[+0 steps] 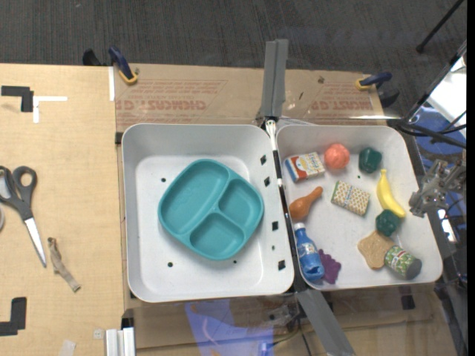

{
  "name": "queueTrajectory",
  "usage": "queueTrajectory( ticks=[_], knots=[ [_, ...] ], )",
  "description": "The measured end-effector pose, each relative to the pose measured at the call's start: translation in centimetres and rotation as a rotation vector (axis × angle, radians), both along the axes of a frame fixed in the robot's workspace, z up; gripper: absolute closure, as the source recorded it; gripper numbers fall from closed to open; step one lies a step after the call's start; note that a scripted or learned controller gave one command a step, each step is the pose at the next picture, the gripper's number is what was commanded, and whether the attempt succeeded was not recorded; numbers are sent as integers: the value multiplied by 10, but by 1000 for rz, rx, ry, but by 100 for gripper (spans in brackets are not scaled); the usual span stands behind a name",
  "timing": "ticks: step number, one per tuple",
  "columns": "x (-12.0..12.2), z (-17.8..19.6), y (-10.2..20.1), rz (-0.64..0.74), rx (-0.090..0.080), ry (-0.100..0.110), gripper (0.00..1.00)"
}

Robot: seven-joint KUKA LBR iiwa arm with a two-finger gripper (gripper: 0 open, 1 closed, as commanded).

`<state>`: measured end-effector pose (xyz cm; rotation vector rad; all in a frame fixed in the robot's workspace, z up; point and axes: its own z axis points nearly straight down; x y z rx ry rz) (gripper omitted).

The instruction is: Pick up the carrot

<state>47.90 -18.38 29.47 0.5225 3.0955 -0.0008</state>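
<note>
Camera view | carrot (305, 202) in right bin (415, 162) (left side) | claw (429, 193) state: cannot tell

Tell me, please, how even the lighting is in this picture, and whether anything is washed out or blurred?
In the camera view the light is soft and even; the teal plate and carrot are sharp with faint shadows. The upper right corner is blown out white, and the gripper at the right bin's rim looks slightly blurred.

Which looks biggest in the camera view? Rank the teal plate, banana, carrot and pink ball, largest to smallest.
1. teal plate
2. banana and carrot: look about alike, not ranked
3. pink ball
</note>
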Motion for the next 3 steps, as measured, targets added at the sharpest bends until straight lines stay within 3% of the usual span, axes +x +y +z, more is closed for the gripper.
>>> queueTrajectory(
  ticks=[1, 2, 3],
  knots=[
    [-1, -118, 57, -176, 2, 2, 100],
    [19, -149, 46, -221, 1, 1, 100],
    [-1, -203, 69, -361, 2, 2, 100]
  ],
)
